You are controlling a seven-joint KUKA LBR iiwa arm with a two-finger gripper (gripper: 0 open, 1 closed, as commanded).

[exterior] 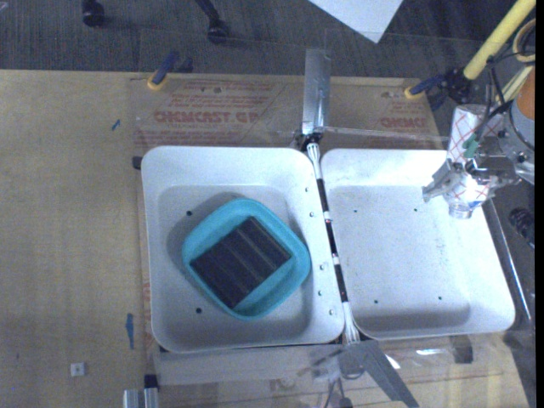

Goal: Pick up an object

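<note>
gripper (459, 195) hangs over the right bin's (408, 304) far right edge; can't tell its state; the teal tray (293, 257) sits well off left, long axis diagonal

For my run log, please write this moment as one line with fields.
phase: approach | gripper: over right bin, at its right rim | object: blue tray with dark insert in left bin | contact: none
</note>
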